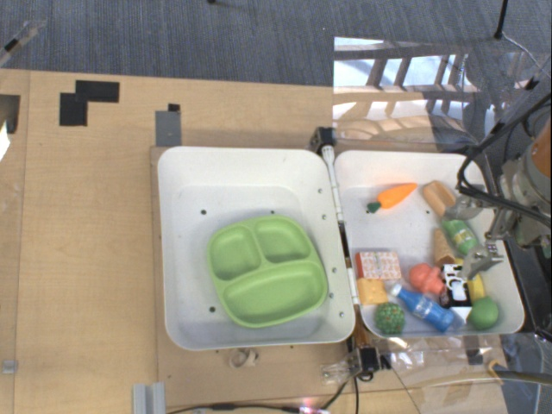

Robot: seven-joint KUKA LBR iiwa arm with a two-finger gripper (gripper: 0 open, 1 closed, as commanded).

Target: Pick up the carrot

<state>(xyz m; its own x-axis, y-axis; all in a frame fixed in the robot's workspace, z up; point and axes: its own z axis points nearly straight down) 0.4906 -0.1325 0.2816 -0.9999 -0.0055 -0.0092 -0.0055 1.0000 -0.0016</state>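
Because the carrot (pixel 395 197) lies alone in the upper part of the right bin (pixel 362 172), with bare white floor around it, it looks easy to reach from above. Its orange body points to the upper right and its green leafy end to the lower left, so the long axis runs at a shallow slant, nearly along the bin's far wall. I judge that the fingers should close across this axis, at the thick orange middle.

The other toys are crowded lower in the same bin: a green bottle (pixel 460 235), a blue bottle (pixel 424 308), a red fruit (pixel 423 277) and a green ball (pixel 390 317). The left bin (pixel 185 231) carries a green divided plate (pixel 268 270), well apart from the carrot.

The pincer (pixel 483 261) hangs at the right side of the right bin, above the crowded toys, far from the carrot. Whether it is apart or together I cannot tell, and nothing is seen gripped in it.
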